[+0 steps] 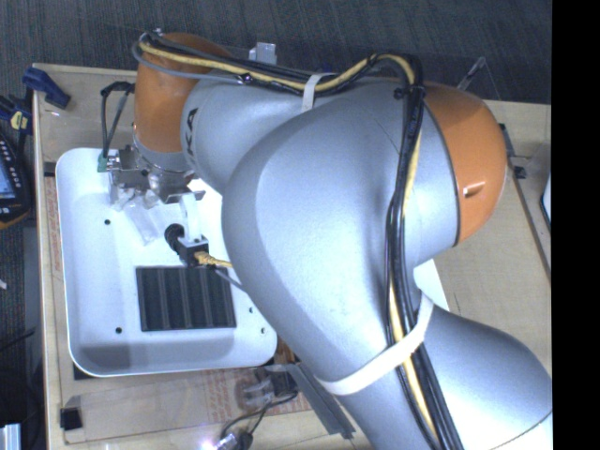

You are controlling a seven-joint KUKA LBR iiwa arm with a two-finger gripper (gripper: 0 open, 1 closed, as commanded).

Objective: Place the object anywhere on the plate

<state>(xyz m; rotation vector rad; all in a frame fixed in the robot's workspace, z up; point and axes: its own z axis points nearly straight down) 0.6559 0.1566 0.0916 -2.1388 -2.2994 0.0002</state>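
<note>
A shallow white bin (94,270) sits on the left of the wooden bench (483,275). On its floor, toward the near wall, a dark ribbed panel (186,298) lies flat (its ribs run front to back). A blue clamp (42,84) grips the bench's far left corner. Loose cables (253,392) trail along the near edge, and dark carpet (281,7) lies beyond.

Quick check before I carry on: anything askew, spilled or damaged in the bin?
Nothing stands out. The dark ribbed rectangular plate lies flat in the shallow white bin, roughly square to its walls, with the gripper over the bin's far end. The grey arm hides the bench to the right, so I can't judge that side.
</note>
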